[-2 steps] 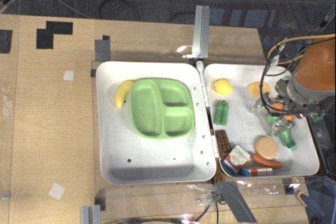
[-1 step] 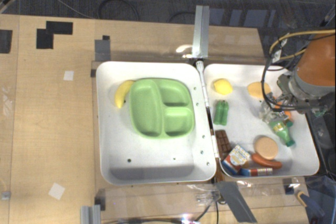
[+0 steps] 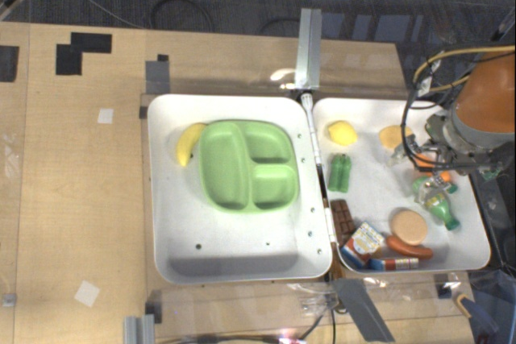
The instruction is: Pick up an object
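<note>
Camera view: pick not done, nothing visibly lifted.
Gripper [image 3: 435, 167] sits low at right bin's [image 3: 476, 258] right edge, over green plastic bottle [image 3: 439, 205]; finger state cannot tell.

No text, brand, number or sign can be read anywhere. The small printed packet [image 3: 366, 238], lying just beside the chocolate bar [image 3: 343, 218] in the right bin [image 3: 480, 252], carries coloured print too small and blurred to make out. The green bottle [image 3: 339, 172], farther from that bar, shows no legible label.
</note>
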Tool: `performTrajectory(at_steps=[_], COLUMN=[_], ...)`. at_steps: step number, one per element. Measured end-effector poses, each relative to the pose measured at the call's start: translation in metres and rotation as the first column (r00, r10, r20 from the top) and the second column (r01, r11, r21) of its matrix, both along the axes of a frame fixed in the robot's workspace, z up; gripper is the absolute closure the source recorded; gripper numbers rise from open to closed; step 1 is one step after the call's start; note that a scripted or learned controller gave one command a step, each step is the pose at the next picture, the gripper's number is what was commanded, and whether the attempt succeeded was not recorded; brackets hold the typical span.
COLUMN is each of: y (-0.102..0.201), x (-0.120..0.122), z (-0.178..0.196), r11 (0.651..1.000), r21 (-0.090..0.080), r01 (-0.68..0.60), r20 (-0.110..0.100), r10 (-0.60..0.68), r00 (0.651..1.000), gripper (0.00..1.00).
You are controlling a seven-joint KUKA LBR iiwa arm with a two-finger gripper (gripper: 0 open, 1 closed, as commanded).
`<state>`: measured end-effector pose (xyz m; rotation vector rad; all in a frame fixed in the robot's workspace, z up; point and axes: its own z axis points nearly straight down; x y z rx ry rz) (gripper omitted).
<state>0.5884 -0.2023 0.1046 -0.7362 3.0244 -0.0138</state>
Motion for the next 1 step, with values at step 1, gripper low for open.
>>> performTrajectory(at_steps=[1], y=[0.0257], x=[-0.0265], z=[-0.0143], r11=[1.0], r21=[-0.001], r01=[-0.002], r20=[-0.013], r10=[0.002], r00=[1.0], gripper=[0.0])
